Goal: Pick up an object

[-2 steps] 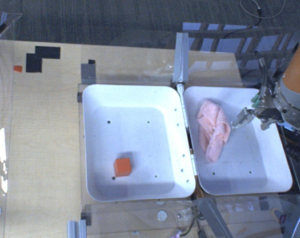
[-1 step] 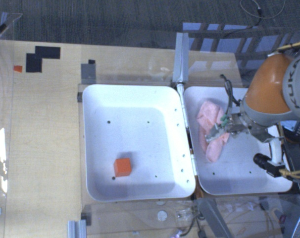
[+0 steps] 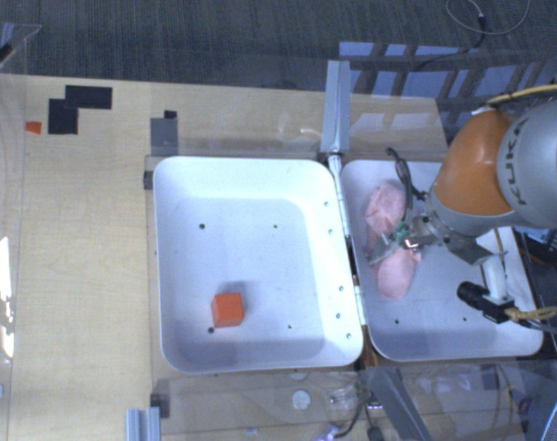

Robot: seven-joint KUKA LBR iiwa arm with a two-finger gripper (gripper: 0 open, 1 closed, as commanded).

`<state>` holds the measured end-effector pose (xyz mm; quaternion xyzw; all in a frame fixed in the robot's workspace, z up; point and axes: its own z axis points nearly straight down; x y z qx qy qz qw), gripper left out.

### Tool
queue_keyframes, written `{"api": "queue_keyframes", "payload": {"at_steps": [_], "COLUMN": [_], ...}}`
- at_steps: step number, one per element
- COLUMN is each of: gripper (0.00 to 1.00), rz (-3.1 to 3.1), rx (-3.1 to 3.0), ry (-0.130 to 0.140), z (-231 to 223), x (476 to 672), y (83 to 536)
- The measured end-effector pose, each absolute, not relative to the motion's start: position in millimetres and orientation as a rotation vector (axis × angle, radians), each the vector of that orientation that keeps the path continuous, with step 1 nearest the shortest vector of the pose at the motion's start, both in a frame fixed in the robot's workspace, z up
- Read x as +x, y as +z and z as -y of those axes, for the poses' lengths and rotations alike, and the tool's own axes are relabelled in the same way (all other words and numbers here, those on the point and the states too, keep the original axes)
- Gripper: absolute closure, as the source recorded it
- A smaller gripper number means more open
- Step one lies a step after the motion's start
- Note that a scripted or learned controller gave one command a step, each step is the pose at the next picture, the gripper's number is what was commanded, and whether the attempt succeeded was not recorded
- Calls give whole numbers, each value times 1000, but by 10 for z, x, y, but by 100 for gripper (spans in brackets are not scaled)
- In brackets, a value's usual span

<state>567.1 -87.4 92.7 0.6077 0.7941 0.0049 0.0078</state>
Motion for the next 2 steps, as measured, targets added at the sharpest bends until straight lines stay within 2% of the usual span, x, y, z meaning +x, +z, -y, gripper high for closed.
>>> {"api": "queue_keyframes", "payload": {"at_steps": [1,2], "gripper": [100,100], "rz": [-2473,-2615], "rx": [1893,1727], "ry": [22,9], "z": [882,146], "x": [5709,6332], "y": [1064,1872]}}
